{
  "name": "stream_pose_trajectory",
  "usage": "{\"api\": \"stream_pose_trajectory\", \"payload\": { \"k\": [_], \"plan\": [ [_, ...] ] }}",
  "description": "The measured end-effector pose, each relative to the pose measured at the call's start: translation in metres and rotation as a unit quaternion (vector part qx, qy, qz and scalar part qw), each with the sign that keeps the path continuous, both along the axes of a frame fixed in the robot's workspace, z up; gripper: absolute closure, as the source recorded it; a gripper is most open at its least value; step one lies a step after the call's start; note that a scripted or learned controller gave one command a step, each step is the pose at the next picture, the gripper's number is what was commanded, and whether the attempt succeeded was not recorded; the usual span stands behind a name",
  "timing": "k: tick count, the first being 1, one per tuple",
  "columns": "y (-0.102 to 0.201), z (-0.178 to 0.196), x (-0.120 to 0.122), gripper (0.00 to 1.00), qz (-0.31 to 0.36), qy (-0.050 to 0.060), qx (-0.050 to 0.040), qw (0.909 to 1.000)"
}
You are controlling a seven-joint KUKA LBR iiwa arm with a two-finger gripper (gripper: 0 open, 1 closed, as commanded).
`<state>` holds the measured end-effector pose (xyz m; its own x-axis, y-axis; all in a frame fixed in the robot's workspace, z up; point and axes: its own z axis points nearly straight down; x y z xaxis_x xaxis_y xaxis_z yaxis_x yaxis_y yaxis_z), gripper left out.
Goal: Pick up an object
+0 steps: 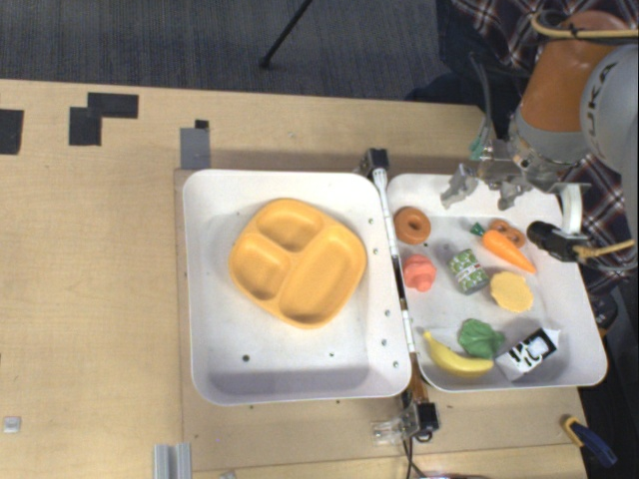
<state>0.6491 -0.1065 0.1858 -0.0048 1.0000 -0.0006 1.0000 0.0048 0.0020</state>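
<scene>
Hovering over the far edge of the right bin, the end effector has its two fingers spread apart, with nothing between them. Taking the carrot as the landmark: the end effector sits up-view and a little left of it, near but not touching. The carrot lies flat on the bin floor with its long axis on a diagonal, the thick end toward the upper left, closest to the end effector, and the tapered tip pointing down-right, toward the bin's near right side. A small brown ring rests against the carrot's thick end, so a grasp there looks crowded; I judge mid-body the cleaner spot, with the fingers closing across the diagonal rather than along it.

Left of the carrot, well apart, lies a donut; just below-left of the carrot stands a small green can, and farther left a pink piece. Directly below the carrot's tip is a yellow disc. Farther down-view are green broccoli, a banana and a black-and-white box. Across the divider, in the left bin, rests a yellow sectioned plate.

Nothing is lifted yet.
</scene>
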Motion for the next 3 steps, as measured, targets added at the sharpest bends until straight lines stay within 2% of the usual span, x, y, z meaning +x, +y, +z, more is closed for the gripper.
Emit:
{"api": "stream_pose_trajectory", "payload": {
  "k": [1, 2, 3],
  "plan": [
    [-0.055, -0.084, -0.043, 0.00, 0.152, -0.001, -0.0005, 0.9883],
    [-0.010, -0.099, -0.066, 0.00, 0.275, -0.003, -0.0017, 0.9615],
    [0.011, -0.097, -0.096, 0.00, 0.295, -0.005, -0.0055, 0.9556]
  ]
}}
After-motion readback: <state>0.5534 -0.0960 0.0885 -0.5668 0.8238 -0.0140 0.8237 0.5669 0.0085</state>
